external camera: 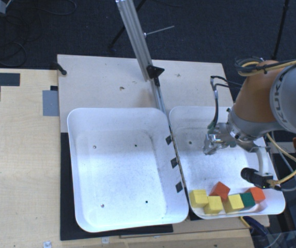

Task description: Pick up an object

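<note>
Blocks of yellow, red, green and orange cluster at the right bin's near edge; we see our gripper above them, its state unclear.

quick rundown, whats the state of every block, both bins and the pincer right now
pincer: above the right bin, nothing seen held
three yellow cube blocks: lying at the right bin's near edge
red cube block: tilted, resting among the yellow ones
green block: lying between a yellow block and the orange one
orange block: lying by the near right corner
right shallow white bin: holding all the blocks
left shallow white bin: sitting flat beside the right bin
</note>
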Motion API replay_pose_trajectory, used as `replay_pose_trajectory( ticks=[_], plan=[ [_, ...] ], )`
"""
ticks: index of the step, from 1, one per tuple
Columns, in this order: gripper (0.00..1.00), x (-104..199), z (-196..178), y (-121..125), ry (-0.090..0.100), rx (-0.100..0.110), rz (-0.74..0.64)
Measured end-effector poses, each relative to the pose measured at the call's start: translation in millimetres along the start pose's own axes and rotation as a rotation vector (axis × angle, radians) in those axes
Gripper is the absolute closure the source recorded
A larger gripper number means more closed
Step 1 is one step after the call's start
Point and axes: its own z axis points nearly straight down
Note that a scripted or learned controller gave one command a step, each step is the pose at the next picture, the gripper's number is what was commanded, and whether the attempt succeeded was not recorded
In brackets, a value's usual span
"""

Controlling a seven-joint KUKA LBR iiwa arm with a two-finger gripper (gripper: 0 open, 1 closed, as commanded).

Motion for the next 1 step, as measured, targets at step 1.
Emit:
replay_pose_trajectory(
  ticks=[1],
  plan=[
    [1.0, -6.0, 68.2, -57.7, -0.002, -0.003, 0.006]
  ],
)
